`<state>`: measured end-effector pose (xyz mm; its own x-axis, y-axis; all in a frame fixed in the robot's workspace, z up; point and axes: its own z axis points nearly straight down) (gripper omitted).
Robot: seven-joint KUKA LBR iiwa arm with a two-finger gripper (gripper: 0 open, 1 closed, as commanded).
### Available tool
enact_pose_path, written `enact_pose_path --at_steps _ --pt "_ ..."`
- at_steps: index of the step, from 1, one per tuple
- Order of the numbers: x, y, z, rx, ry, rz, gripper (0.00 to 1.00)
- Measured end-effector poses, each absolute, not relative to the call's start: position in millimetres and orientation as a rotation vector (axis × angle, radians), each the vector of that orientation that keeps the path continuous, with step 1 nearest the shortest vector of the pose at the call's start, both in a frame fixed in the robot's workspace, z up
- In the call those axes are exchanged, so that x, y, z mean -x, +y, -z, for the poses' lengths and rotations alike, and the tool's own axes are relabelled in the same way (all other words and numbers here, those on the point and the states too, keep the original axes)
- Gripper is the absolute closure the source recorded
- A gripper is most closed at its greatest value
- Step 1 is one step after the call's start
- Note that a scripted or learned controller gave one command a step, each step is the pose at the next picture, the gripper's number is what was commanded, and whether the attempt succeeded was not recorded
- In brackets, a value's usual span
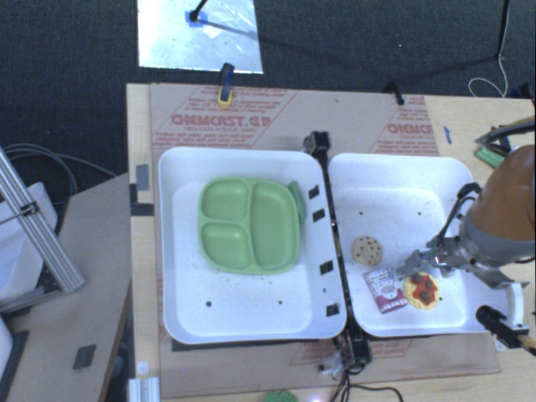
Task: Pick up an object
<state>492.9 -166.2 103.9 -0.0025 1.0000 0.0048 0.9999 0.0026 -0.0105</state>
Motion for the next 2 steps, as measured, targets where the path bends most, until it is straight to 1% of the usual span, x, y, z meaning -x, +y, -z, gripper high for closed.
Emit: enact_pose_path --at_steps 1,2 --pt "-496.3 -169 -123 2.222 -2.224 0.003 1.0" --pt "-592.8 -74 -83 2.206 -2.241 0.012 1.0"
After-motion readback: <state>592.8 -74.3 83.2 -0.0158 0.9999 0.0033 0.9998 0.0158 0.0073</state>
